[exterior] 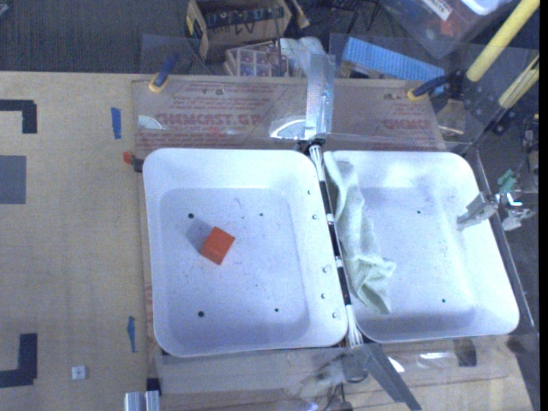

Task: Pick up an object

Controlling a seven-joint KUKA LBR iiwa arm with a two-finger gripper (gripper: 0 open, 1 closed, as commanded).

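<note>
A small orange cube [217, 245] lies in the left white bin [171, 324], in its left half, standing free on the floor. A pale crumpled cloth [360, 245] lies in the right white bin [479, 315], stretched along its left wall from the far corner down towards the near one.
The two bins touch along a central seam [330, 247]. A metal clamp [488, 205] grips the right bin's right rim. Clear panels, boxes and cables stand behind the bins. The wooden bench [68, 255] spreads to the left, with black and blue tape marks.
</note>
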